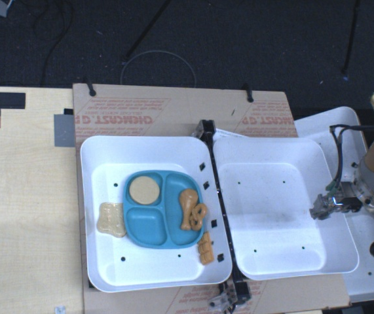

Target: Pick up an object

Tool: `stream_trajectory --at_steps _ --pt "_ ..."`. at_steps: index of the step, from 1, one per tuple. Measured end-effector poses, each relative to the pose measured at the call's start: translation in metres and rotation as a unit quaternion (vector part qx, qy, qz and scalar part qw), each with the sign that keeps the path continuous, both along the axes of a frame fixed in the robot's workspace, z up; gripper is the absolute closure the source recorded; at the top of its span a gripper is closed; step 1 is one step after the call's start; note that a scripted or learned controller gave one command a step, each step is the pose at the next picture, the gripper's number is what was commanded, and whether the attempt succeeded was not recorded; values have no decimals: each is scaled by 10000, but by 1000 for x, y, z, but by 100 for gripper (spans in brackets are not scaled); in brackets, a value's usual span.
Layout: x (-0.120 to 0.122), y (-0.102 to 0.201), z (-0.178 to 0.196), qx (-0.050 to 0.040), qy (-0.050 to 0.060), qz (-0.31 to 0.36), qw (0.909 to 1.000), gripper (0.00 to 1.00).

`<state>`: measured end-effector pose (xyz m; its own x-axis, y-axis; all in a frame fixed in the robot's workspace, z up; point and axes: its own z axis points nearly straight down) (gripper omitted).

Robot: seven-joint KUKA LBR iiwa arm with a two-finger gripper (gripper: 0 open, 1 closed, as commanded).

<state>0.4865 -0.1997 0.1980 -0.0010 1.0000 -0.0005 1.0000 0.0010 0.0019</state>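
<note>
Your gripper sits over the right bin's right edge, nothing visibly in it; you cannot tell how it is set. In the left bin, a blue divided tray holds a round tan disc and a pretzel-shaped piece. A pale slice touches the tray's left side, and a small orange-brown piece lies by its lower right corner.

Bins: two, plain white, on brown cardboard printed with red lettering. Divided tray: solid blue. Contents tan to golden brown: round cookie, pretzel pieces, pale beige piece beside tray.
</note>
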Motion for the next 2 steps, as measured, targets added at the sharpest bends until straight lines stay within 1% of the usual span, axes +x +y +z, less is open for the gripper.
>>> stream_trajectory --at_steps 1,2 --pt "-5 -2 44 -1 0 3 10000 100" --pt "1 46 32 18 26 15 10000 100"
